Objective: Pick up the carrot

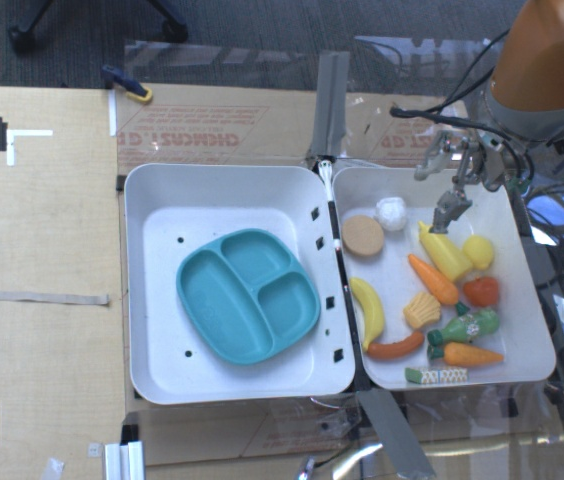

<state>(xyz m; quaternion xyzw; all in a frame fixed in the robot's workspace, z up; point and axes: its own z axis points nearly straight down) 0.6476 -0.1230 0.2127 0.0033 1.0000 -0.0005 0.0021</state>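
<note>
Your carrot (pixel 432 279) lies in the right bin (pixel 537 313), near its middle, slanting from upper left to lower right. Its upper end sits just below the yellow pepper (pixel 447 253) and its lower end comes close to the tomato (pixel 481 291). A second carrot (pixel 472 354), with green leaves, lies nearer the bin's front edge, so either could serve.

The claw (pixel 449 211) hangs over the back part of the same bin, tip low beside the white ball (pixel 391 212) and above the pepper. You cannot tell from this slant whether the fingers are apart or together, and nothing is visibly between them.

Expect the carrot to be a light, stiff plastic toy with a smooth, tapered skin. That taper is likely to squirt it out of a pinch near the thin end. Take hold across the thick middle, fingers set square to its long axis. Neighbours crowd it on both sides: the corn (pixel 422 311) just below and the pepper above, so a wide approach risks nudging them. The left bin (pixel 142 268) holds a teal tray (pixel 247 295), well apart from all this.
</note>
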